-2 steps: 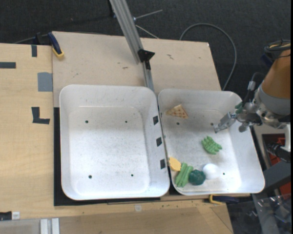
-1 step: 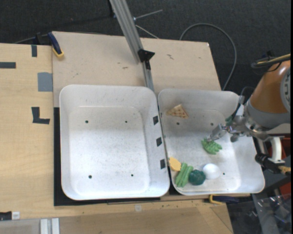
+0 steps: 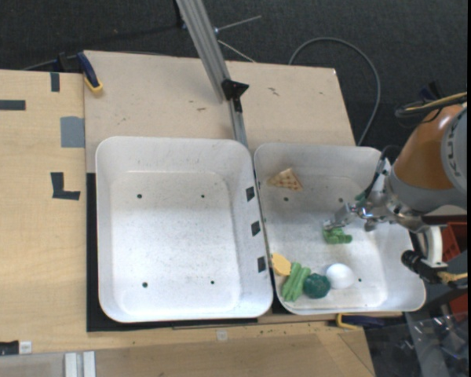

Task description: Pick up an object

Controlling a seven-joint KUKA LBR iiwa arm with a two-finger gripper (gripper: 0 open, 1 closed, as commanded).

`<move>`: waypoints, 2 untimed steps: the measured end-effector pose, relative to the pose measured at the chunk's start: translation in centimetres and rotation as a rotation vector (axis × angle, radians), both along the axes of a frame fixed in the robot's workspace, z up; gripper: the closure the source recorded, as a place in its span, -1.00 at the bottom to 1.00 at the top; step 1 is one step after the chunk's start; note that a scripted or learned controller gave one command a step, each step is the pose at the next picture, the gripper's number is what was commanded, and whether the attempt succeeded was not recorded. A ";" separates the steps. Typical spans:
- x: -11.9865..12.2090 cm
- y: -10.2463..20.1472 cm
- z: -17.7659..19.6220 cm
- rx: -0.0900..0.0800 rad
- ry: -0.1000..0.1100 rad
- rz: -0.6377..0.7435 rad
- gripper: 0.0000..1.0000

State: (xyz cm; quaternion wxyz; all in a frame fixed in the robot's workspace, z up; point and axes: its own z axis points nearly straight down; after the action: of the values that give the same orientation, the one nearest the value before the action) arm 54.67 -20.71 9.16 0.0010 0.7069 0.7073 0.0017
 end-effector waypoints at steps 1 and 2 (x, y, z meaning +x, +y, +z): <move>0.2 0.0 1.2 -0.003 -0.005 0.002 1.00; 0.5 0.8 5.8 -0.002 0.001 0.002 1.00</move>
State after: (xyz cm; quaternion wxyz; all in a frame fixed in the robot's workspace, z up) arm 55.22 -19.92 14.99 0.0016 0.7062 0.7080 0.0007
